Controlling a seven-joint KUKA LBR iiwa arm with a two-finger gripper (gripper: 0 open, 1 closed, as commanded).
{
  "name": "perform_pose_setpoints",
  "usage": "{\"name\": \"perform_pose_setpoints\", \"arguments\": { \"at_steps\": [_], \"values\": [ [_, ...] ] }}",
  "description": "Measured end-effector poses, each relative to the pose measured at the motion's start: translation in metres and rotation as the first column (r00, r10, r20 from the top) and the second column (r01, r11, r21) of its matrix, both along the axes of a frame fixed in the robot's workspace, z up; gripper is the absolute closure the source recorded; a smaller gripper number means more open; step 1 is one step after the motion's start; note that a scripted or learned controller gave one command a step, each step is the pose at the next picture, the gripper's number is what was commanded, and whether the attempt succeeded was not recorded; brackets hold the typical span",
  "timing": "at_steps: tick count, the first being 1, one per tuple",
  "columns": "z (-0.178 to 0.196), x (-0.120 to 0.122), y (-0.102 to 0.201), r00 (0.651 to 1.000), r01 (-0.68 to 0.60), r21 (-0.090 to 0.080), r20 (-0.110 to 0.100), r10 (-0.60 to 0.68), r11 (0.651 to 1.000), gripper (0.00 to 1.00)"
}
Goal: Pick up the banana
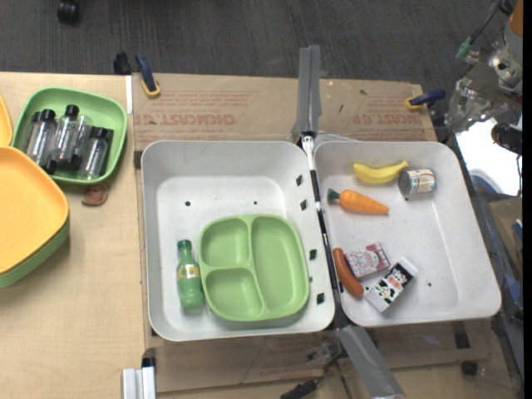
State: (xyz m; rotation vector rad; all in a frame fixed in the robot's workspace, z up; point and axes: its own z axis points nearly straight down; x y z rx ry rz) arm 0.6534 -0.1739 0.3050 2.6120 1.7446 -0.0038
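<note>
The yellow banana (380, 172) lies near the far edge of the right bin (465, 248), its tip almost touching a small tin can (416, 182) on its right. My gripper (475, 98) hangs at the view's upper right, outside the bin's far right corner, well to the right of the banana and beyond it. The arm is partly cut off by the frame edge. Nothing shows in the gripper.
An orange carrot (359, 201) lies just in front of the banana. A sausage (347, 273), a pink carton (367, 260) and a black-and-white carton (390, 285) sit at the near left. The left bin (166, 181) holds a green divided plate (252, 266) and a green bottle (189, 274).
</note>
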Motion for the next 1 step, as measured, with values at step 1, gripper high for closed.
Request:
{"name": "perform_pose_setpoints", "arguments": {
  "at_steps": [1],
  "values": [
    [0.024, 0.0002, -0.0236, 0.999, -0.032, -0.001, 0.0, 0.032, 0.999, 1.0]
  ]
}}
